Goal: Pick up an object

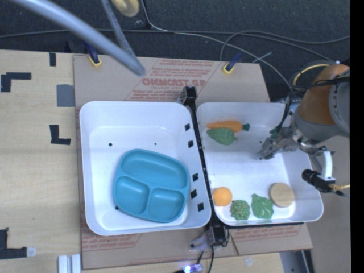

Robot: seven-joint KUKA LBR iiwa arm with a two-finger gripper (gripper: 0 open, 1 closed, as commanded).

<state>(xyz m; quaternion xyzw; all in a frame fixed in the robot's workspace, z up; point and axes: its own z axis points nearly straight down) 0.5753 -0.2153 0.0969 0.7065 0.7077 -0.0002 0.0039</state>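
The right bin holds several small food toys. A carrot and a green leafy piece lie at its far left. Along the near wall sit an orange ball, a broccoli, a green leaf piece and a tan round disc. My gripper is low in the right bin's right half, well right of the carrot and above the disc. Nothing shows between its fingers.
The left bin holds a blue divided tray. A black divider with clips runs between the bins. Cables cross the cardboard behind the bins, and the arm's orange band hangs over the right bin's right wall.
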